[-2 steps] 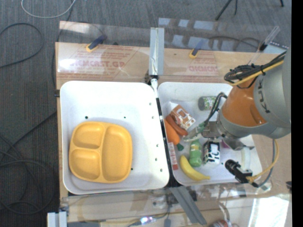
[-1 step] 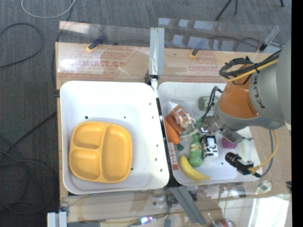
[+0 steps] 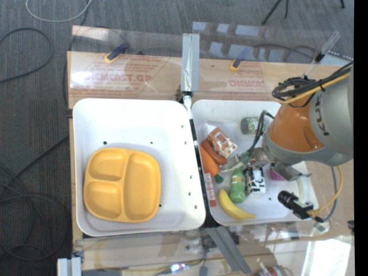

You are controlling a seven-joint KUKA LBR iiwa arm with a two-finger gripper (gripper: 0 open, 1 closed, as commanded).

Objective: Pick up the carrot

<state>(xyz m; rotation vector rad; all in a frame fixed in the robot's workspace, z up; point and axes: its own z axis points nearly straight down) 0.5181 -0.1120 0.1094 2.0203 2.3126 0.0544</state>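
- Carrot (image 3: 209,160) lying at the left edge of the right bin (image 3: 221,109), close along the wall, beside a small printed carton (image 3: 222,142) on its far right
- Gripper (image 3: 253,176) low in the right bin, among a green bottle (image 3: 237,187) and clutter, well right of the carrot, with the banana (image 3: 233,206) near and left of it
- Opening of the tool: cannot tell, too dark and crowded
- Nothing seen gripped
- Best approach, by judgement: shift left, line up across the carrot's narrow width, keep clear of the bin wall and the carton, descend squarely
- Carrot's near end hard to separate from neighbouring items
- Left bin (image 3: 132,109) holding a yellow divided plate (image 3: 122,184)
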